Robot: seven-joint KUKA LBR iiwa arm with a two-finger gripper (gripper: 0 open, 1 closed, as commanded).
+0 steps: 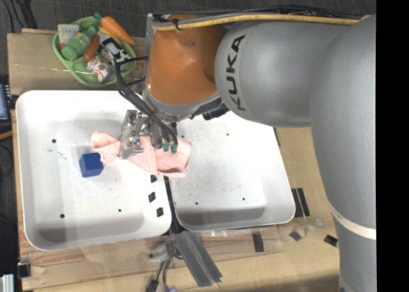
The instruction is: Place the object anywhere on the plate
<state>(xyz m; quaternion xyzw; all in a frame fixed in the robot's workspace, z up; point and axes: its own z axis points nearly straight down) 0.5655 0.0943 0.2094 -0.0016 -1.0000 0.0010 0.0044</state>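
A crumpled pink cloth (167,158) lies across the ridge where the two white bins meet, one end in the left bin (38,156) and the other in the right bin (243,176). My gripper (152,140) hangs right over the cloth's middle, under the orange wrist band, and hides part of it. Whether it touches the cloth I cannot tell. A small blue block (91,164) sits in the left bin, a short way left of the cloth and apart from it.
A green bowl (75,70) with toy food, including a carrot (115,28) and a bottle, stands outside the bins at the back left. The big grey arm (287,61) covers the right bin's far half.
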